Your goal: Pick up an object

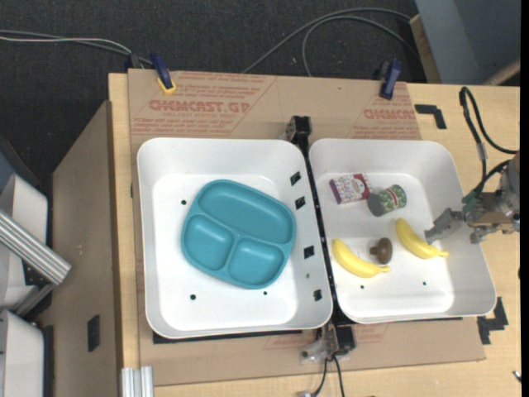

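The right bin holds several small objects. A maroon packet lies beside a green can toward the back. One banana lies near the bin's left wall, with a brown lump touching its right side. A second banana lies to the right of centre. My gripper hangs over the bin's right side, just right of that second banana, open, with nothing between its fingers. One finger points toward the banana's far end.
The left bin carries a teal divided plate. A black divider strip runs between the bins. Cables trail across the cardboard bench at the back right. Clamps hold the board's far edge.
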You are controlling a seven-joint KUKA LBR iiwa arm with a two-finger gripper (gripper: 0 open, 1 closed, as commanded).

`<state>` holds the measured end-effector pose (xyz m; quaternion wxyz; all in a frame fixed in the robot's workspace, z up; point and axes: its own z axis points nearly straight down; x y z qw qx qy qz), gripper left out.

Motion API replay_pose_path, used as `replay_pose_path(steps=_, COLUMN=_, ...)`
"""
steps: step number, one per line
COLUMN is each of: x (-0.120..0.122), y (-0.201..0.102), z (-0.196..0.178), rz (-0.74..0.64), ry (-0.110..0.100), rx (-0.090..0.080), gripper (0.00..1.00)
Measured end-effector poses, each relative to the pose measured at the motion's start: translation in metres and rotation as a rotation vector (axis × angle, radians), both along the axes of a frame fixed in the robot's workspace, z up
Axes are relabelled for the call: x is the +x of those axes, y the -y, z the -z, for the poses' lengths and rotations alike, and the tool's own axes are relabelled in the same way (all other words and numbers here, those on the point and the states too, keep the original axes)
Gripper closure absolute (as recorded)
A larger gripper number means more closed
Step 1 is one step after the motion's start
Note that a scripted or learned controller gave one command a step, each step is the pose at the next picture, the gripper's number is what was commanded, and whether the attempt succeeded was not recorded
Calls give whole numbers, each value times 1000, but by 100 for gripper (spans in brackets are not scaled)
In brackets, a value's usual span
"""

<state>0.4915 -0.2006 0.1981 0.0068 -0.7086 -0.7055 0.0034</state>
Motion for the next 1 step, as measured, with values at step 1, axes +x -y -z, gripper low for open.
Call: replay_pose_path(steps=1, x=3, y=-1, z=-7, rz=-5, ry=14, rx=-4, gripper=0)
